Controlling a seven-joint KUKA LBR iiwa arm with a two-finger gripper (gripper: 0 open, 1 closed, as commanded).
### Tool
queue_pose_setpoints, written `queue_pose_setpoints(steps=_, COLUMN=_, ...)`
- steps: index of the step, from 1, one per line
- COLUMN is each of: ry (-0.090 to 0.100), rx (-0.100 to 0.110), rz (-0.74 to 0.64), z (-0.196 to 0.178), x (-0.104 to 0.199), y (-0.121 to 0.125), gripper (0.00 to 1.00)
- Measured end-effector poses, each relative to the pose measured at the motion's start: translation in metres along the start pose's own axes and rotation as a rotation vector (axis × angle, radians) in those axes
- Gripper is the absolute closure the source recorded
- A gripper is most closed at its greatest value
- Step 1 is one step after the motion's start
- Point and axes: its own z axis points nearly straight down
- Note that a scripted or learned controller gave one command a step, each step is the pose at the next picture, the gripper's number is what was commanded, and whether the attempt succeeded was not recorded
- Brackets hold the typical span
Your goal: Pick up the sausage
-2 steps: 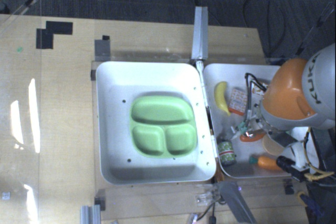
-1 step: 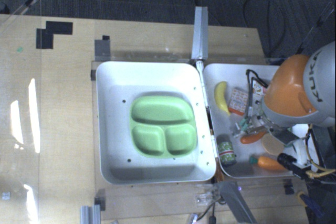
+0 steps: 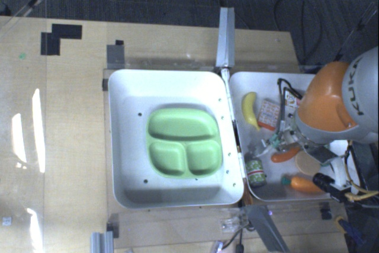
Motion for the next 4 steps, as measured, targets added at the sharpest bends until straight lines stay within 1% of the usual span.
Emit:
queue_pose_setpoints(steps=1, ry=0.003, rx=0.007, rz=-0.049, z=0.011, x=-0.023, y=-0.027, gripper=0.0)
queue_pose_setpoints(steps=2, ry=-0.002, rx=0.002, rz=-0.553, z=0.01, x=-0.041, y=-0.03, gripper=0.0)
queue_pose_setpoints(steps=3, ry=-0.001, rx=-0.002, rz=-0.553, z=-0.001, x=-0.04, y=-0.028, gripper=1.0)
queue_pose_setpoints(steps=4, ry=0.009, rx=0.01, rz=-0.748, z=-0.097, x=0.012, y=-0.016, gripper=1.0)
